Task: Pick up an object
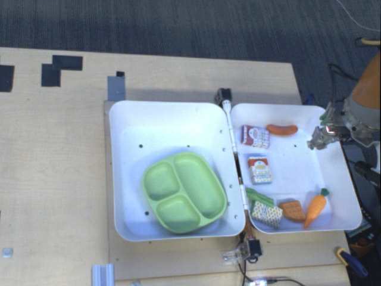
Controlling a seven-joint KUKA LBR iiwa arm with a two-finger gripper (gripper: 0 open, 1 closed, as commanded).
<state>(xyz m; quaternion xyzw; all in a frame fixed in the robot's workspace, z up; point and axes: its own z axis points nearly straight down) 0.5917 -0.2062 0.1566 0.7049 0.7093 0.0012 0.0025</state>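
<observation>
Nearest the lens, along the front wall of the right bin: patterned packet, beside it a brown biscuit-like piece, then a toy carrot leaning tilted, with a green strip just behind the packet. Mid-bin, a small carton; farther back, a red-and-white packet and a sausage. Left bin: green divided plate. Gripper over the right bin's right rim, holding nothing visible; open or closed, cannot tell.
</observation>
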